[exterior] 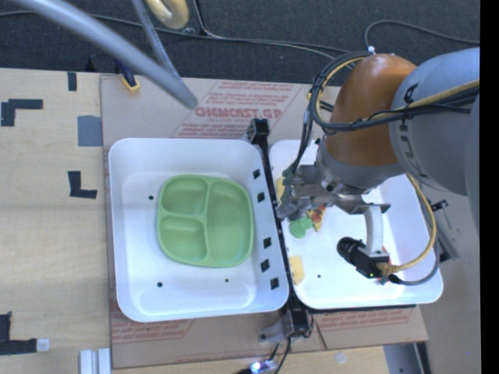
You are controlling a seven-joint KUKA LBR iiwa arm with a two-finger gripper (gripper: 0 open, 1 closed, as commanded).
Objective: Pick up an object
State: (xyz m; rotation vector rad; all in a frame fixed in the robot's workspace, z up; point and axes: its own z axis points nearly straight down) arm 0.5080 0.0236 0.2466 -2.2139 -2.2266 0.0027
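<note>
My gripper (300, 207) reaches down into the left part of the right bin (405, 287), under the orange band of the arm. Just below it lie small objects: a green round piece (298, 227) and an orange-red piece (316, 220) beside it. A small yellow block (296, 269) lies nearer the bin's front left. The arm's body hides the fingers, and I cannot see anything held between them.
The left bin (129, 170) holds a green divided plate (207, 220). A black divider (269, 209) with clips runs between the two bins. A black cylindrical part (360, 257) with cables hangs from the arm over the right bin. Grey poles cross the top left.
</note>
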